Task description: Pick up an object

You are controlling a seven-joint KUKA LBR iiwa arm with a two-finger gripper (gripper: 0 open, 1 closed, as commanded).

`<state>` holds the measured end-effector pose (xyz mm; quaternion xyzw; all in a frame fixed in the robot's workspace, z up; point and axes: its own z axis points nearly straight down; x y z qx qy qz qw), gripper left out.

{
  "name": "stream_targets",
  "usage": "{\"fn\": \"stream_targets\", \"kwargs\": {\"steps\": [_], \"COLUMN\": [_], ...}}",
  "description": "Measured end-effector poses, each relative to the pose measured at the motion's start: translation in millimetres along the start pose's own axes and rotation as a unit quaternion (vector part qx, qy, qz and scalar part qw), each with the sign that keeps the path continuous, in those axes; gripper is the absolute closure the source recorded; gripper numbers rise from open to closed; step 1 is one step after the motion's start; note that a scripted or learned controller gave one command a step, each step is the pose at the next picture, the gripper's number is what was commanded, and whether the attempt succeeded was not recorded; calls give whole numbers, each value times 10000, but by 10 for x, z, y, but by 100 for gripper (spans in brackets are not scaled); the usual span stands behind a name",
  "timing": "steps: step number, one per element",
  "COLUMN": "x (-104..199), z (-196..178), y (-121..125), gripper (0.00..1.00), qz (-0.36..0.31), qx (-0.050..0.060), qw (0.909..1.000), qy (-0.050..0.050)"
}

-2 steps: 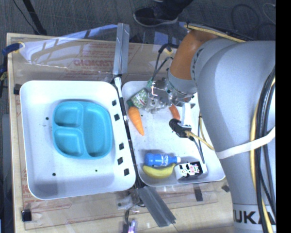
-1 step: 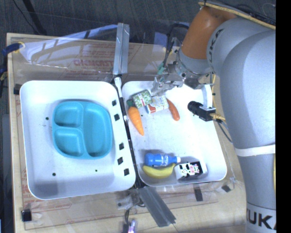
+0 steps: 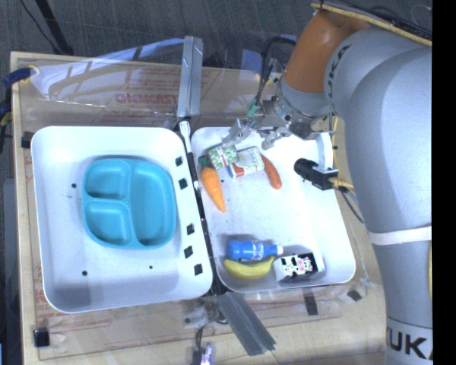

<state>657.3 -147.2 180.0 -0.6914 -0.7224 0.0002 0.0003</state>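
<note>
My gripper [image 3: 252, 137] hangs over the far edge of the right bin [image 3: 330, 226], open, with its fingers spread just above a small green, white and red packet [image 3: 235, 160]. Nothing sits between the fingers. An orange carrot [image 3: 213, 188] lies left of the packet by the bin's left wall. A small red-orange sausage-shaped piece [image 3: 272, 173] lies to the packet's right. At the near end sit a blue bottle [image 3: 251, 248], a yellow banana [image 3: 248, 268] and a black-and-white box [image 3: 298, 265].
The left bin [image 3: 53, 226] holds a blue divided plate [image 3: 129, 202]. The grey arm [image 3: 380, 128] with its orange band [image 3: 315, 48] covers the right side. A black fitting [image 3: 313, 172] juts from the arm over the right bin. A metal divider [image 3: 188, 74] stands behind the bins.
</note>
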Motion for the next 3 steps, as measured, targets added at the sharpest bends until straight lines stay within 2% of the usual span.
{"fn": "stream_targets", "kwargs": {"steps": [1, 2, 3], "x": [278, 287, 769], "z": [824, 734, -120], "y": [-177, -178, -612], "gripper": [0, 100, 100], "qz": [-145, -165, 26], "qx": [-43, -26, 10], "qw": [9999, 9999, 10000], "qy": [-11, -7, 1]}}
